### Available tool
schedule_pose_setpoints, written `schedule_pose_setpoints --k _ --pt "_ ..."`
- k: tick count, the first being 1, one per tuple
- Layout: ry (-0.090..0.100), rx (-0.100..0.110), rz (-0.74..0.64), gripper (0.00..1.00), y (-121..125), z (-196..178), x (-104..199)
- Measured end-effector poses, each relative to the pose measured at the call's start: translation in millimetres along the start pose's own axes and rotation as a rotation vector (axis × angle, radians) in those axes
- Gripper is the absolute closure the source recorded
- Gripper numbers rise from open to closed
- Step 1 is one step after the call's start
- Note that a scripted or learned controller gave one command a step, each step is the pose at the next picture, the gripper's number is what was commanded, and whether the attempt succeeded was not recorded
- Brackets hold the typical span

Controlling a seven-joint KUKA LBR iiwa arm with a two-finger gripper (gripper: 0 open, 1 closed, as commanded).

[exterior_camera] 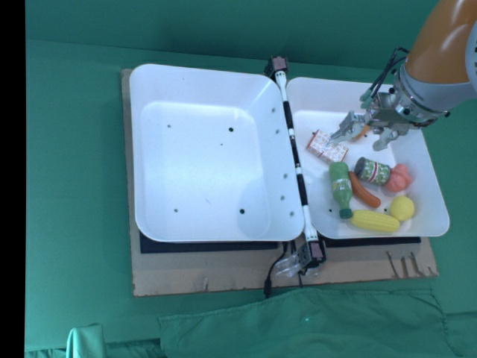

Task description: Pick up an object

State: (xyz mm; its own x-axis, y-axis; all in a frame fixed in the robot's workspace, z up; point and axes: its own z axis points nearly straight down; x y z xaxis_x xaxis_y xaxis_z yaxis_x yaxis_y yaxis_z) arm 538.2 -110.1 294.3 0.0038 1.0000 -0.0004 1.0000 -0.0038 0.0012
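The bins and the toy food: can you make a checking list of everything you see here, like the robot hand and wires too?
Surface: cardboard sheet on green cloth, bearing the left bin and right bin.
Job's things: in the right bin, a red-and-white packet, green bottle, can, pink toy, sausage, corn cob, yellow lemon.
Clutter: nothing seen.
Grippers: gripper over the right bin; something orange by its fingers, grip unclear.
Cables: black wires at the wrist; cable at the front edge.
Surroundings: green backdrop.

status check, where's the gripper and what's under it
Gripper over right bin, nothing seen held. Small orange item right at fingertips. Red-white packet beside it, can and green bottle nearby.
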Motion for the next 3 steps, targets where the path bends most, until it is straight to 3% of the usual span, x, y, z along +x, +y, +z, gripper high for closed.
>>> schedule_pose_setpoints --k 1,2,3 --pt "0.000 0.000 0.000 0.00 0 0 0" --pt "0.000 0.004 0.001 0.00 -1 41 1" --pt "-0.004 -0.016 -0.002 0.00 0 72 -1"
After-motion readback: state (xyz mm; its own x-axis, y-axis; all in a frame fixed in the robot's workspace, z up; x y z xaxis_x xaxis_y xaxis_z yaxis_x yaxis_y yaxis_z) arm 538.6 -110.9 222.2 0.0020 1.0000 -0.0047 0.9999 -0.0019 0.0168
